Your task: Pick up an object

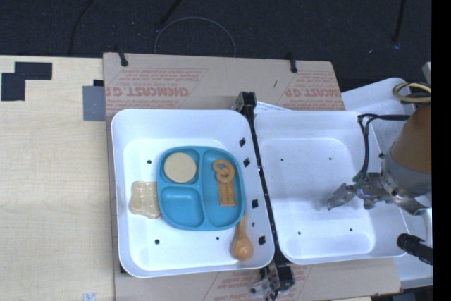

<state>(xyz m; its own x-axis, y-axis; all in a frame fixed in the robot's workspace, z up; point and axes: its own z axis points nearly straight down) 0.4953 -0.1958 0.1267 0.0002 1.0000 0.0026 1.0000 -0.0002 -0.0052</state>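
**White bins: gripper right, all objs left**

Gripper sits low over right bin, fingers spread wide, nothing between them. Every candidate obj lies in left bin, across the divider, well apart from gripper: blue tray w/ tan disc and wooden key in its compartments; tan sponge-like piece touching tray's left edge; wooden spoon just beside tray's lower right corner, long axis roughly vertical in view. Judgement: spoon is nearest pick; arm must travel left across bins.

Arm cut off at right edge; fingers blurred
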